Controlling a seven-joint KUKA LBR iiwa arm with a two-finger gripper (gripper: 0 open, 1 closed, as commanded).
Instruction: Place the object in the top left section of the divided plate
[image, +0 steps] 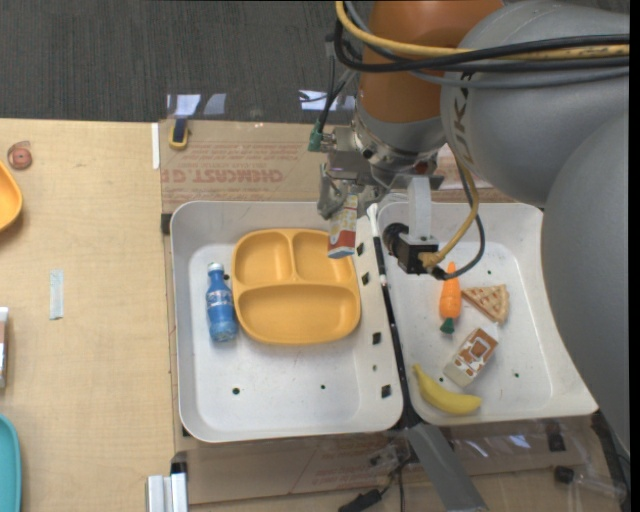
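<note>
A yellow divided plate (295, 300) lies in the left bin, with two small sections at the back and one wide section at the front. My gripper (341, 222) hangs over the plate's back right corner, above the right rear section. It is shut on a small red and white object (343, 244), which sticks out below the fingertips. The top left section (262, 260) of the plate holds nothing.
A blue bottle (220, 303) lies just left of the plate. The right bin (535, 300) holds a carrot (451, 298), a waffle piece (488, 301), a small packet (471, 357) and a banana (447, 396). A cardboard sheet (240, 170) lies behind the bins.
</note>
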